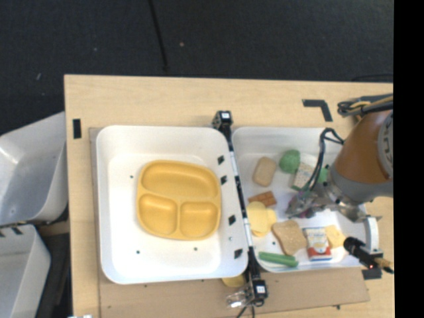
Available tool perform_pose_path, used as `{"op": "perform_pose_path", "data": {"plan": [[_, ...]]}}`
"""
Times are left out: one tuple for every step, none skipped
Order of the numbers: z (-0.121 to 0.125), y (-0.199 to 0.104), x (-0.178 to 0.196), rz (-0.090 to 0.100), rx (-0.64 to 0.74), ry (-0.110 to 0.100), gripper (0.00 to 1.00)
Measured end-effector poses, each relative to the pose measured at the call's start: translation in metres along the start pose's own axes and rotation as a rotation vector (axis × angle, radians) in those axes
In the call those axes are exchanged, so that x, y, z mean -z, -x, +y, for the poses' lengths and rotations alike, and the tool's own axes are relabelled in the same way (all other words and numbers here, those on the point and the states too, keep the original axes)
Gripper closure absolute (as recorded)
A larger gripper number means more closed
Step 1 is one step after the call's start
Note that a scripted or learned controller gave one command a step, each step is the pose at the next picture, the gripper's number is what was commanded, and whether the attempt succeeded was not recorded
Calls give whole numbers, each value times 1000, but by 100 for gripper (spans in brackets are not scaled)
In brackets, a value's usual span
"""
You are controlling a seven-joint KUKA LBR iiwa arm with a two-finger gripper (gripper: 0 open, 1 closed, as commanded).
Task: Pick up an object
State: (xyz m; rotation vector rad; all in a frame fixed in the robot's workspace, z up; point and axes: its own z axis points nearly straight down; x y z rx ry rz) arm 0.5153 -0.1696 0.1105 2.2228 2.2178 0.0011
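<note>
The arm with its orange band (366,148) reaches into the right bin (278,136) from the right. My gripper (303,206) hangs low over the bin's middle, dark and blurred, just above a slice of toast (289,236). Around it lie a tan bread piece (264,171), a green ball (289,160), a small brown block (265,198), a yellow soft piece (260,218), a green bean pod (278,259), a red-and-white carton (317,242) and a yellow wedge (335,235). A pale packet (304,175) lies partly behind the gripper.
The left bin (112,177) holds a yellow divided plate (179,199). A black clip rail (233,177) runs between the bins. A black bracket (318,106) and cables (361,103) sit on the bench at the back right. A yellow piece (232,282) lies outside the bins at the front.
</note>
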Motion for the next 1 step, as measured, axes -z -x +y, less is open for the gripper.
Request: {"op": "perform_pose_path", "data": {"plan": [[11, -98, 96, 2, 13, 8, 100]]}}
